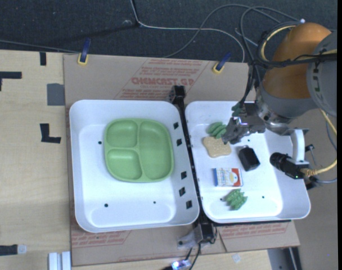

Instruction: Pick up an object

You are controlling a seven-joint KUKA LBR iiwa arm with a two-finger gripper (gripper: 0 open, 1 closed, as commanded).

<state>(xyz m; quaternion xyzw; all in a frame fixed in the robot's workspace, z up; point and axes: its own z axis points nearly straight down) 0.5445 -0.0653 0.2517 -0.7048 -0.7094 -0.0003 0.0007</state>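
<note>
Seemingly the gripper (234, 129) hovers over the right bin (272, 207), between a green toy (217, 129) at 10 o'clock and a tan biscuit (216, 147) at 7. Jaw width: cannot tell. The biscuit looks light, stiff, flat; pinch across its narrow edges.

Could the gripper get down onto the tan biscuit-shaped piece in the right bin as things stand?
Probably yes. The gripper hovers just beside the tan piece, whose top lies uncovered; the green item sits close.
</note>
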